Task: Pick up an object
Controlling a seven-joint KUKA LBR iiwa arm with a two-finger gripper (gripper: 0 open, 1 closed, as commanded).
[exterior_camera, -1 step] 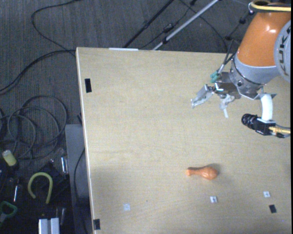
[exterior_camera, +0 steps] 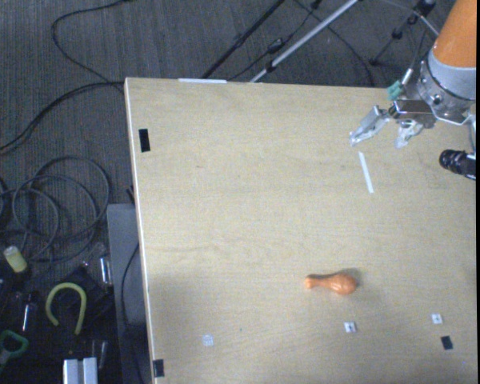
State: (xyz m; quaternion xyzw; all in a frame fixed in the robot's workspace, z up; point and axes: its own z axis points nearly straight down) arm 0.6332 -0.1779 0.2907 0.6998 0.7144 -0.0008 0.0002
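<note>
where the pale wooden bench (exterior_camera: 248, 214) spreads bare across its left and middle, lots of open room. one orange gourd-shaped object (exterior_camera: 333, 283) lying low, near the front edge. one thin white stick (exterior_camera: 366, 172) further back. one gripper (exterior_camera: 382, 136) above the stick at right, fingers spread apart, clamped on nothing.

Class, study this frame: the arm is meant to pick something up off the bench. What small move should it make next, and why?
Probably swing the claw toward the near side of the bench, over the orange pear-shaped object. The claw hangs open with nothing between its fingers, close to the thin white stick, while the orange object lies alone and looks the easier grasp.
</note>
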